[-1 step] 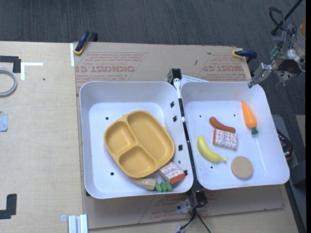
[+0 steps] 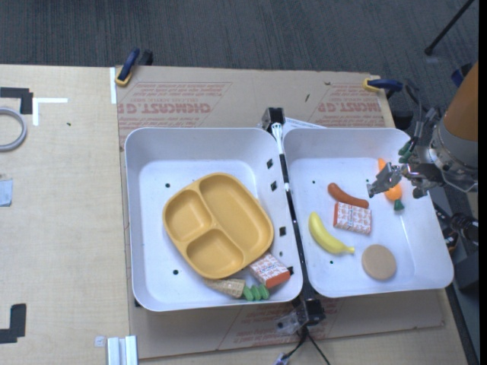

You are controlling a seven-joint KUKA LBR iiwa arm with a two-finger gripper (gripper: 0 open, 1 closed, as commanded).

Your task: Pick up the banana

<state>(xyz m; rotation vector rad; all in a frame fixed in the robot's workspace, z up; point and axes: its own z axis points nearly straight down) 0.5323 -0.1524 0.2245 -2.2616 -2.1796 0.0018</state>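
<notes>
The camera view looks down at a slant on a pale wooden counter (image 2: 61,226) with a sheet of brown cardboard (image 2: 190,101) under two shallow white bins set side by side.

The left bin (image 2: 144,226) sits at the centre of the frame. It holds a yellow divided plate (image 2: 218,225) with three compartments, lying flat and turned at an angle. Just below the plate, along the bin's lower edge, lie a tan piece of toy food (image 2: 228,287), a small green item (image 2: 257,293) and a red and white carton (image 2: 270,271), all close together.

The right bin (image 2: 415,276) lies right of centre. The banana (image 2: 328,235) rests on the bin floor in its lower left part, yellow and curved, running from upper left to lower right. Just to its right lies a red and white patterned packet (image 2: 353,218), close beside the banana. Above the packet is a red sausage (image 2: 348,195), lying at a slant. Lower right of the banana, a round tan disc (image 2: 378,263) lies flat, apart from it.

The arm (image 2: 460,139) enters from the right edge of the frame. Its pincer (image 2: 386,179) hangs over the upper right part of the right bin, beside an orange item (image 2: 393,192) and a small green piece (image 2: 398,204). The dark fingers look slightly apart with nothing between them. The pincer stands up and to the right of the banana, well apart from it, with the sausage and packet between.

Blue and yellow clamps (image 2: 129,65) hold the cardboard at its upper corners.
</notes>
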